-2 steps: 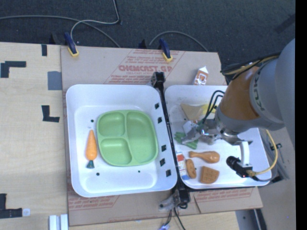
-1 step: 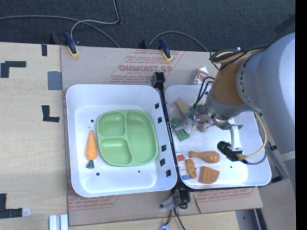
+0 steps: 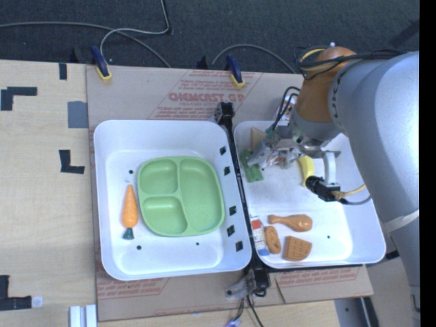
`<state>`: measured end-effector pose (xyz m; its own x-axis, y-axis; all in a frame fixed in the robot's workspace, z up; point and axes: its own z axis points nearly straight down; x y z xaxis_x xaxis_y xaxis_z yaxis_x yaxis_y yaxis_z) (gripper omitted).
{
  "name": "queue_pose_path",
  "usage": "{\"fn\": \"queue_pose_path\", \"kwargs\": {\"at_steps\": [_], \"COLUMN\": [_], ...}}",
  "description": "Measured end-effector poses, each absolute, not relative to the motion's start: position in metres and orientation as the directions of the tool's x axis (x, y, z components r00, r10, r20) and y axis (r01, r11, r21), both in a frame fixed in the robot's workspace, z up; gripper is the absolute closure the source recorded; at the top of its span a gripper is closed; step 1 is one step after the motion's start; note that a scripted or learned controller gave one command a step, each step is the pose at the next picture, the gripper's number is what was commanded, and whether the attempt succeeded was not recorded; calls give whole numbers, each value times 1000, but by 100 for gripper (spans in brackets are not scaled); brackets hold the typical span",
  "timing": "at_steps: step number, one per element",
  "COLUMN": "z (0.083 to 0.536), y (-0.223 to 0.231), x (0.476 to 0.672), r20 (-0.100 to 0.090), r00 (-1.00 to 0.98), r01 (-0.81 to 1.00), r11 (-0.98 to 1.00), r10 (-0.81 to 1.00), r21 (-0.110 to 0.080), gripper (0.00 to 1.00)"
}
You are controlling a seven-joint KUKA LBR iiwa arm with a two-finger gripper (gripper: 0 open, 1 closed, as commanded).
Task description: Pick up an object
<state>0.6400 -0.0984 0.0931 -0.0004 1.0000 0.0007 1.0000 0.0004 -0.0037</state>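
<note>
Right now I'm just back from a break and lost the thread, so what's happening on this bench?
The grey arm is reaching in from the right, over the far end of the right bin. Its claw sits low among a small clutter of toys there, next to a green piece and a yellow one; whether it has hold of anything is unclear. A toy drumstick, a bread roll and a waffle lie untouched nearer the camera. In the left bin, a green divided plate and a toy carrot lie side by side.

Dark carpet floor (image 3: 204, 12) behind a light wooden bench (image 3: 34, 182) under cardboard sheet (image 3: 197, 90)
</note>
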Motion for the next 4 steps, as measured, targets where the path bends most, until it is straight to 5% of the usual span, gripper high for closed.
{"fn": "queue_pose_path", "kwargs": {"at_steps": [1, 2, 3, 4], "z": [86, 94, 185, 184], "y": [-100, -100, -12, -13], "x": [659, 656, 625, 625], "r20": [10, 9, 1, 0], "r00": [5, 7, -3, -2], "r01": [998, 997, 1000, 1000], "r11": [-5, -6, 3, 2], "r10": [1000, 1000, 1000, 1000], "r21": [-61, -73, 1, -2], "gripper": [0, 100, 100, 0]}}
